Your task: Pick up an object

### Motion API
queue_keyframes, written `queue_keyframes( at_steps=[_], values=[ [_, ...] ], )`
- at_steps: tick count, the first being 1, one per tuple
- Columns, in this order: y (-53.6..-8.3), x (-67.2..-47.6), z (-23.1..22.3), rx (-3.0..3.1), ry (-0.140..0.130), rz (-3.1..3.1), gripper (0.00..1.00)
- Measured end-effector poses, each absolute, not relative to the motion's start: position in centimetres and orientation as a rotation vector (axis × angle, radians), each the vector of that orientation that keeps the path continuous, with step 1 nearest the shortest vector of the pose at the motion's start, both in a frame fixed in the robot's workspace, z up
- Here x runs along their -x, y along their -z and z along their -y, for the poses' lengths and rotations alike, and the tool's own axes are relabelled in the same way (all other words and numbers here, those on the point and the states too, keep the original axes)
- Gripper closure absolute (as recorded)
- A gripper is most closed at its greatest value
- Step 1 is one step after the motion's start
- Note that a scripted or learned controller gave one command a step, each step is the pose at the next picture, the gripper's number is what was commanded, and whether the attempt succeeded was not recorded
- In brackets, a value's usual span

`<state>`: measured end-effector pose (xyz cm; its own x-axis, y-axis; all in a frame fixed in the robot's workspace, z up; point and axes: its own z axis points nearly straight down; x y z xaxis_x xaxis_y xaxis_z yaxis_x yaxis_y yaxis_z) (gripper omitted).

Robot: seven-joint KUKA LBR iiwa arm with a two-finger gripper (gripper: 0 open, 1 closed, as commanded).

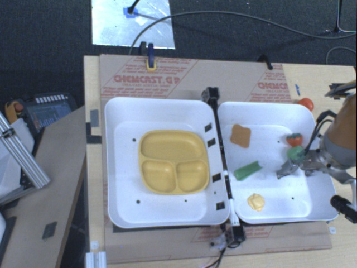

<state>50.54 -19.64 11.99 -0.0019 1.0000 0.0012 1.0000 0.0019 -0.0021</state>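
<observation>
Yellow lump, green piece, gripper beside.

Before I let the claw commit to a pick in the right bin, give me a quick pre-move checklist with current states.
1. Targets present in the right bin: ok. Green block, brown piece, yellow lump and red-and-green item all lie there.
2. Claw over the right bin: ok, near its right side.
3. Something already held: cannot tell.
4. Nearest target free of neighbours: ok, the green block lies apart from the others.
5. Red-and-green item clear of the arm: not ok, it sits right beside the wrist.
6. Yellow tray out of the way: ok, it is in the left bin.
</observation>
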Motion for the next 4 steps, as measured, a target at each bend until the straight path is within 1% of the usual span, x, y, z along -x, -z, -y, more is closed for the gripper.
queue_keyframes(
  at_steps=[1,2,4],
  values=[
    [-8.4,-50.6,19.6,2.221,0.001,2.223,0.0],
    [-9.5,-50.7,19.7,2.223,0.003,2.226,1.0],
    [-18.2,-50.7,20.1,2.222,0.004,2.23,1.0]
  ],
)
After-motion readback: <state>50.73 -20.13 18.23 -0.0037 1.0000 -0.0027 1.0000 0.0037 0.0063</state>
